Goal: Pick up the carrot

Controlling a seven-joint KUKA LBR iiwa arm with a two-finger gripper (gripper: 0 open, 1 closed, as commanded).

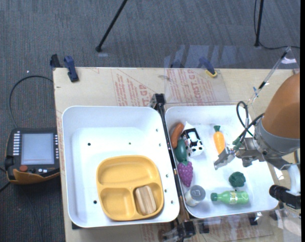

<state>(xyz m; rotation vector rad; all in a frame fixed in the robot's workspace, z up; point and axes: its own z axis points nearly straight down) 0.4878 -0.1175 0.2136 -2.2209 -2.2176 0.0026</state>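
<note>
The carrot (pixel 219 140), orange with a green top, lies in the right bin (pixel 213 112), near its middle and pointing towards the front. My gripper (pixel 224 160) hangs just in front of the carrot's lower tip and slightly to its right, over the bin floor. Nothing shows between its jaws. The grey arm with its orange band comes in from the right edge.
The right bin also holds a red sausage (pixel 176 131), a cow-print carton (pixel 193 141), purple grapes (pixel 185 172), a grey can (pixel 195 194), a green bottle (pixel 231 197) and a dark green broccoli (pixel 237 179). The left bin (pixel 92 130) holds a yellow divided plate (pixel 123 174).
</note>
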